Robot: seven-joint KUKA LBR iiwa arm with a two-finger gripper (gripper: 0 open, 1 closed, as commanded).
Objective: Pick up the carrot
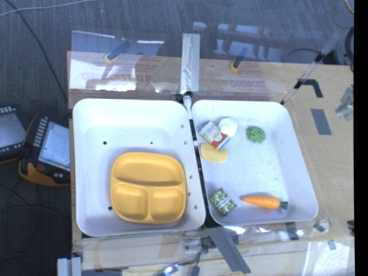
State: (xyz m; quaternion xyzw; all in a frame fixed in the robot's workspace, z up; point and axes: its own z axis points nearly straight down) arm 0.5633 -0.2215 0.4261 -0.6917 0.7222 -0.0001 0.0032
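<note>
Closest to me, by the front wall of the right-hand bin (300, 160), lies the carrot (261, 202). It is on its side, with the orange point toward a small green packet (221, 202) just beside it and the green end toward the bin's corner.

I see some risks here. The carrot is round and tapering, so it may roll or slip out when it is squeezed. The front wall is near, so a descent placed a little too far forward could strike the rim. The packet could also be caught together with the tip.

In the other bin (86, 154) rests a yellow divided tray (148, 186). Farther back in the carrot's bin are a yellow disc (214, 153), a small carton (210, 133) and a green broccoli piece (256, 134), all well apart from the carrot.

At the far right over the counter (328, 154) is a pale grey shape (345, 103), perhaps part of the arm. I cannot tell if the jaws are apart or together.
</note>
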